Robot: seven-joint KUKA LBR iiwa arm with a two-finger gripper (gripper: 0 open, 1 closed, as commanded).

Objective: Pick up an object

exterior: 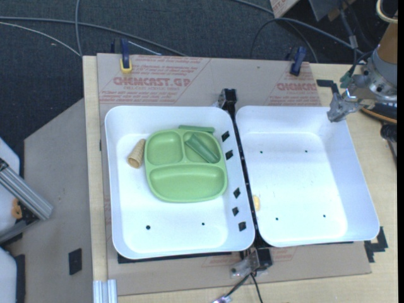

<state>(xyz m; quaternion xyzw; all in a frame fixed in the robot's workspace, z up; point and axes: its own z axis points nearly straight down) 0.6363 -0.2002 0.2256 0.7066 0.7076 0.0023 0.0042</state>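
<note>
From the one camera above the bench (pixel 63 169), two shallow white bins sit side by side on a brown board clamped at its far edge by two blue clamps (pixel 126 55).

The left bin (pixel 126 232) holds a green divided plate (pixel 186 166) with three compartments, lying flat a little toward the far side of the bin. In its far right compartment rests a darker green piece (pixel 202 147), long and slanted, which I cannot name more closely. Another flat dark green strip (pixel 197 129) lies just beyond the plate's far rim. Touching or just beside the plate's left edge lies a small tan ice-cream cone (pixel 136 153), its tip pointing toward the far side.

A small yellowish bit (pixel 255 202) lies at the near left wall of the right bin (pixel 303 188), right by the divide between the two bins.

The arm (pixel 385 74) comes in at the upper right, with the gripper (pixel 338 109) hanging over the far right corner of the right bin, well apart from the plate and cone. It is small and partly blurred there, so I cannot tell how it stands, and nothing is seen in its grasp.

Cables (pixel 82 17) trail across the dark floor behind the bench.
</note>
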